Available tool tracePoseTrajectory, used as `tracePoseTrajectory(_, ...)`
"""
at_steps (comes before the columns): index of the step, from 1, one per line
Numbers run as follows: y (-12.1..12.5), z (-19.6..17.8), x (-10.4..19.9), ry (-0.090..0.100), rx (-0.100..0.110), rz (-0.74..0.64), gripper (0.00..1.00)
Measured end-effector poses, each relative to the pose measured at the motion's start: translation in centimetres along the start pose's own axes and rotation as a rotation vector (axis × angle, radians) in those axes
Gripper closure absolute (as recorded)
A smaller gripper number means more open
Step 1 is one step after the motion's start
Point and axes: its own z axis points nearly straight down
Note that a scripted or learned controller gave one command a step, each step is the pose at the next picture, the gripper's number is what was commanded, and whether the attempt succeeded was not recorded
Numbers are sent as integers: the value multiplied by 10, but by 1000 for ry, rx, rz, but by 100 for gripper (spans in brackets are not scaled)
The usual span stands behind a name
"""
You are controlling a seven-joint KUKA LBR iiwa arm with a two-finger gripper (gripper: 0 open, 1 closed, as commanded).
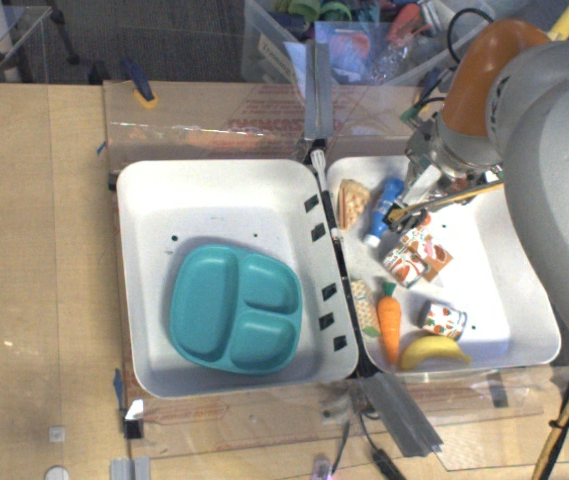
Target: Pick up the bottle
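Overhead, the blue bottle (pixel 384 208) lies in the right bin (pixel 524 298), the gripper (pixel 411 200) just beside it; I cannot tell its state. Crowded by the carton (pixel 417 256), a close might nudge the bottle away.

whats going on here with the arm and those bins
A grey robot arm reaches in from the right, its gripper low over the right bin, right by a blue bottle it is meant to pick up. A carrot, a banana and small cartons lie nearby. The left bin holds a teal divided plate.
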Motion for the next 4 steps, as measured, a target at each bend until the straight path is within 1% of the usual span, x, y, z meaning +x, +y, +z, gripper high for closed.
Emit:
tracePoseTrajectory(1,-51,-102,3,-37,18,-48,100)
tracePoseTrajectory(2,-80,-114,15,-39,12,349,100)
tracePoseTrajectory(3,-98,-131,47,-39,16,77,100)
tracePoseTrajectory(4,-98,-141,48,-41,17,74,100)
